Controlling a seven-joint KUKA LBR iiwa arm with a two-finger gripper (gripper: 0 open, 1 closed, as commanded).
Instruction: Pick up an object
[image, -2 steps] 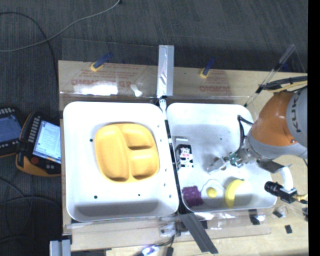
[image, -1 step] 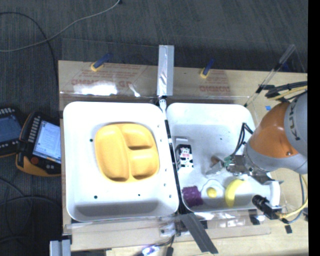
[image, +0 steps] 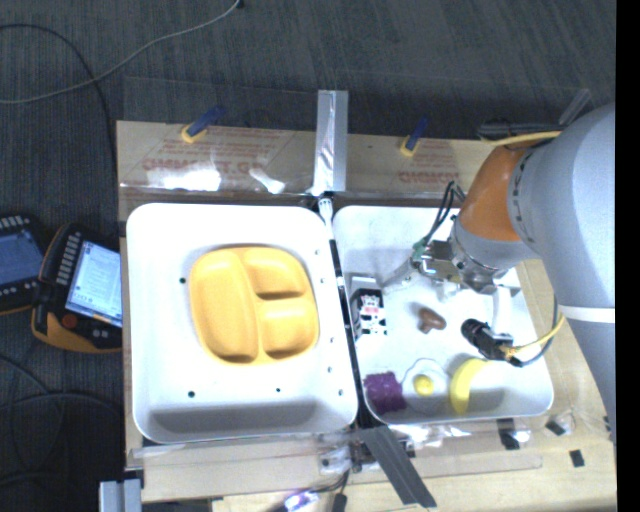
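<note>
Gripper (image: 478, 300), jaw state I cannot tell, hangs above the right bin (image: 385, 228); best descend squarely over the small brown object (image: 431, 319)

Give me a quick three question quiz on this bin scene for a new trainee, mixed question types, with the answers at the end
1. True or false: the yellow divided tray lies in the left bin.
2. Which lies nearest the small brown object in the right bin? A) purple object B) black-and-white item C) yellow cup
3. Fill in: the arm reaches over the ____ bin.

Key: 1 true; 2 B; 3 right.
</note>
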